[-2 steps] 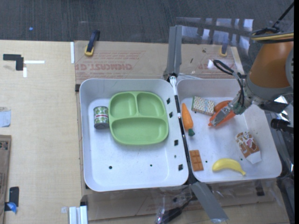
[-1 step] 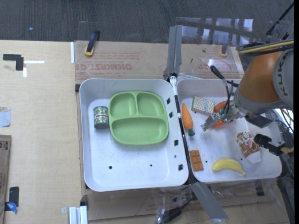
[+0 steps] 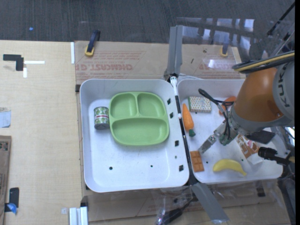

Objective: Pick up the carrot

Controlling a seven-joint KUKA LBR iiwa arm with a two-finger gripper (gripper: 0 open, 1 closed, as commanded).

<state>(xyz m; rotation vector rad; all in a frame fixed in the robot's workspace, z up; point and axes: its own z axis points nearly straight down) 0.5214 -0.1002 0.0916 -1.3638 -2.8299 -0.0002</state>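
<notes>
The claw (image 3: 206, 147) is hanging low in the right bin (image 3: 262, 172), tip pointing down-left; whether it is wide or narrow I cannot tell at this size, and nothing is showing held in it. The carrot (image 3: 188, 118) is lying just up and to the left of the claw, hard against the bin's left wall, long axis running roughly along that wall with its green end nearest the claw. An orange waffle-like block (image 3: 197, 161) is sitting just below-left of the claw, a banana (image 3: 228, 167) below-right, a speckled sponge (image 3: 200, 104) above. Judgement: the approach is not yet aligned. To do it well the claw should be travelling up-left, turning so it closes across the carrot's short axis, and dropping on the thick middle. Risk: the wall is leaving little room for the far side of the grip.
</notes>
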